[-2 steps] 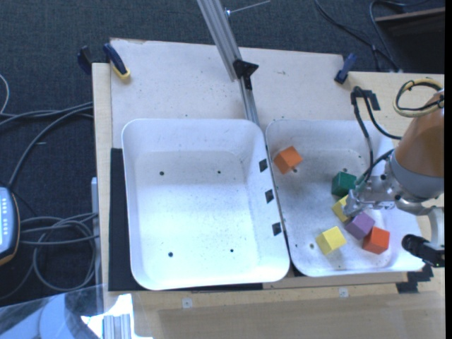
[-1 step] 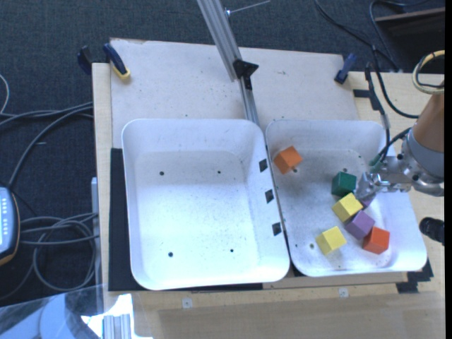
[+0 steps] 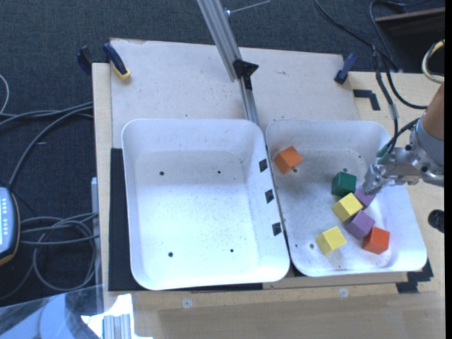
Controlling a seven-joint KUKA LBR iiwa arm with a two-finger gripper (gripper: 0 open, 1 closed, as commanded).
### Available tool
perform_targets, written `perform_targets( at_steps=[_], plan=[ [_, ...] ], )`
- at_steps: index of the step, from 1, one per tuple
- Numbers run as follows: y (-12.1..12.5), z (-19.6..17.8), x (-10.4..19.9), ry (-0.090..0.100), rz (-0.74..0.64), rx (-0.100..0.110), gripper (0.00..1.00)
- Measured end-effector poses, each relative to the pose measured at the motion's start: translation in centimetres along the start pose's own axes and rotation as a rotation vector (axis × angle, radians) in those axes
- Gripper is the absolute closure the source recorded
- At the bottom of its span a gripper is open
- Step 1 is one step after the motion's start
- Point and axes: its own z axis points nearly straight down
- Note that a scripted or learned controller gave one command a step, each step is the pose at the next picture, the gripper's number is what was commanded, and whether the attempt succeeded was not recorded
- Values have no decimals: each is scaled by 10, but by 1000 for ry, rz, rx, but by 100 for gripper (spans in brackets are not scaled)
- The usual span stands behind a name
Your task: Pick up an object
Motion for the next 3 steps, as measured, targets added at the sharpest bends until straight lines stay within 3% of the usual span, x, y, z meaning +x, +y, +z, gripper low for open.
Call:
perform_targets(
  at_steps=[1,3],
  plan=[
    [3,-11,51,3,-5,1,100],
    [-1,2,165,5,-4,8,100]
  ],
)
